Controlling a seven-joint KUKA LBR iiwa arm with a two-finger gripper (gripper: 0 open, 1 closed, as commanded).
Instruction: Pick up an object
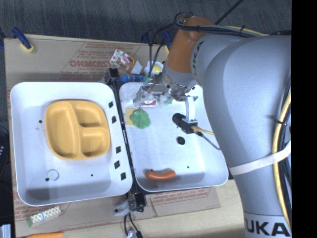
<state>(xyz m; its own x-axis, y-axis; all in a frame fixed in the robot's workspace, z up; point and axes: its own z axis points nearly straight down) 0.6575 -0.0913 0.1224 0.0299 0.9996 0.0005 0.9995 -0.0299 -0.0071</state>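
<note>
1. Currently, camera view: the gripper [152, 97] hangs low over the far end of the right bin [213, 175], just above and right of the leaf [141, 119]. Whether the claw is open or closed cannot be told from this angle. Nothing is seen held in it.
2. Pick candidates, placed from the leaf:
   - The yellow slab [130, 115] touches it and lies partly under its left edge.
   - The sausage [160, 173] lies well below it, by the bin's near wall.
   - A black dot [181, 141] sits below and right, too small to tell thing from hole.
3. A red-and-white scrap [146, 103] lies just above the leaf, right under the gripper. Unidentified.
4. Left of the leaf, across the bin walls, the left bin [20, 133] holds a yellow divided tray [77, 129].
5. Step, as judged: approach, with no grasp evident. The leaf is the likeliest target, being nearest.
6. The next move calls for a short shift down-left to centre over the leaf, then lowering and closing. The leaf looks soft and overlaps the slab, so the claw may pinch both or slip off.
7. Writing:
   - Red print on the cardboard [86, 62], up-left of the leaf, reads roughly "CHEMCAS"; the rest is unclear.
   - "UKA" shows on the arm [265, 228] far below and right, with the first letter cut off.
   - The packet [120, 59] above the leaf has print too small to read.
</note>
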